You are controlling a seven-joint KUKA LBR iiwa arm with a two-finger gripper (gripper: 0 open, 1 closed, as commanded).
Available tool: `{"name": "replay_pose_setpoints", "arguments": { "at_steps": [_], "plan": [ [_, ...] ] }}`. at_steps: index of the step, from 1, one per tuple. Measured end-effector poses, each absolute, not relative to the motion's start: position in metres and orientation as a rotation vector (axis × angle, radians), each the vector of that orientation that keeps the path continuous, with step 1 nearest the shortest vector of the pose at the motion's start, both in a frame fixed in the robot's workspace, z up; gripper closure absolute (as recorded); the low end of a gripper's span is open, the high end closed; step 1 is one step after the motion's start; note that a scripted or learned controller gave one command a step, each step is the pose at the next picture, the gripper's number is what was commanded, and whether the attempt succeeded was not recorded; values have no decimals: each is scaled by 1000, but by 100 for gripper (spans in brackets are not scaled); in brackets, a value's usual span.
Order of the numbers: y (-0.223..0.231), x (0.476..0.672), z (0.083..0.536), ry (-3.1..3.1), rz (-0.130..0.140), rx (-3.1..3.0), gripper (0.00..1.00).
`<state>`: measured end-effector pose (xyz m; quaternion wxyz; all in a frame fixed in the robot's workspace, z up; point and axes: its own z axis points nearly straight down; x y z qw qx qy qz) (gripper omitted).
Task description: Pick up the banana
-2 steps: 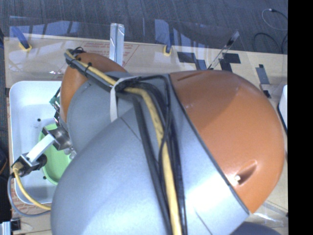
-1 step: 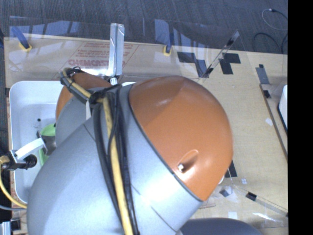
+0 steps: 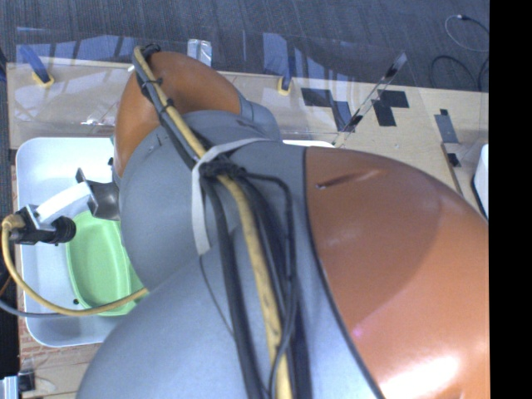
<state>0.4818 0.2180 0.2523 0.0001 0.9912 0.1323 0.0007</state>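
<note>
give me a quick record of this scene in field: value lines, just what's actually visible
arm: grey with orange sections, reaching from the right across the bench, its far end over the left bin
left bin: white, shallow, at the left of the bench
green object: light green, tray-like, lying in the left bin, partly under the arm
bench: pale surface with blue and black tape marks along the far side
</note>
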Motion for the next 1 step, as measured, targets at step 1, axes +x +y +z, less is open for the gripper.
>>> {"name": "replay_pose_setpoints", "arguments": {
  "at_steps": [1],
  "plan": [
    [218,482,252,416,2,3114,0]
  ]
}}
